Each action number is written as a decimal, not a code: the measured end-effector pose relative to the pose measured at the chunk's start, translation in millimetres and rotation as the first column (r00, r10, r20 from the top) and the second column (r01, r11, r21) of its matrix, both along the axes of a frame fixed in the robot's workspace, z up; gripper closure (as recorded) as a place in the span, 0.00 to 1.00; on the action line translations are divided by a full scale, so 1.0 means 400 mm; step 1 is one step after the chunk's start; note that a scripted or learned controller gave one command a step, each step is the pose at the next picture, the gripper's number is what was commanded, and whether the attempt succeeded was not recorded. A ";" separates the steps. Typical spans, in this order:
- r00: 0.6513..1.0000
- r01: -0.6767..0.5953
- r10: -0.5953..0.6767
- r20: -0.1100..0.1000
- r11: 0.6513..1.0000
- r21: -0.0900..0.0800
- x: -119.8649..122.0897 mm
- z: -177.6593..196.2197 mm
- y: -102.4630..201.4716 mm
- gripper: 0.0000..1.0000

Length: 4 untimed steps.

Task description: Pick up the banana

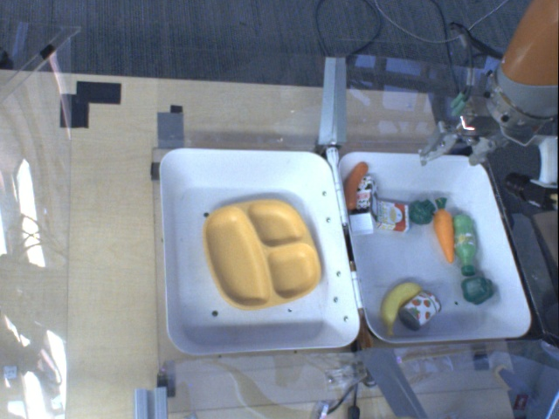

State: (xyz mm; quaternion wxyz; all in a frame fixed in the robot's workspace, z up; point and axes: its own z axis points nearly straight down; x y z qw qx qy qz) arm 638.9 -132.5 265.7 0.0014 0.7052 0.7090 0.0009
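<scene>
The banana is yellow and curved, lying at the near left of the right bin, with a small patterned object touching its right side. My gripper hangs over the far right corner of that bin, well away from the banana, with its two fingers spread and nothing between them.
The right bin also holds a carrot, a green bottle, a dark green piece, a red-white carton, another green item and an orange-red item. A yellow divided tray sits in the left bin.
</scene>
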 end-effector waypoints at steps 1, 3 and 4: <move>1.000 -0.004 0.004 0.002 1.000 0.000 0.064 -0.018 0.057 0.00; 0.948 -0.319 0.319 0.005 0.948 -0.004 -0.308 -0.443 -0.045 0.00; 0.886 -0.463 0.463 0.011 0.887 -0.008 -0.367 -0.441 0.104 0.00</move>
